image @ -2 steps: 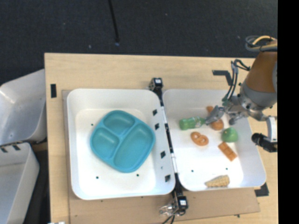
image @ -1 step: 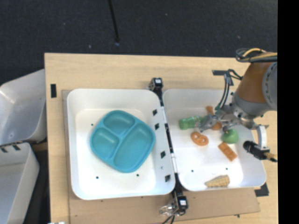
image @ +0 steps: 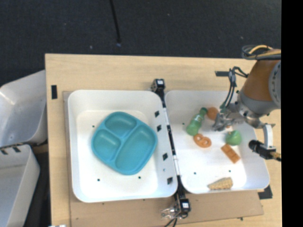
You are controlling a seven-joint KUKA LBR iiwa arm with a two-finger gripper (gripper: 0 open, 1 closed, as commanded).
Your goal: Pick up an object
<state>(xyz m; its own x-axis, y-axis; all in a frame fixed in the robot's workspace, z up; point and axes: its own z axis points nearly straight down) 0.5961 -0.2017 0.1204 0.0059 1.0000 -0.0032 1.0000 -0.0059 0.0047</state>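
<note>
The tan, wedge-shaped slice of toy bread [image: 220, 184] lies nearest the camera, close against the front wall of the right white bin [image: 189, 183], an awkward spot for fingers to straddle. Further in sit an orange rectangular block [image: 230, 153], an orange pretzel-like ring [image: 202, 141], a small round green toy [image: 233, 137], a green plastic bottle [image: 195, 124] lying tilted, and a small orange lump [image: 212, 112] beside the bottle's top. The two-finger gripper [image: 221, 123] hangs low among these, between the bottle and the green toy, nearest the orange lump; whether it is spread or closed I cannot tell, and nothing visibly sits in it. It seems poised over the cluster to try for a pick, with no object yet lifted. The left white bin [image: 75, 174] carries a blue divided plastic plate [image: 124, 142] at its middle. Open floor remains in the right bin's front-left area, giving room to retreat.
</note>
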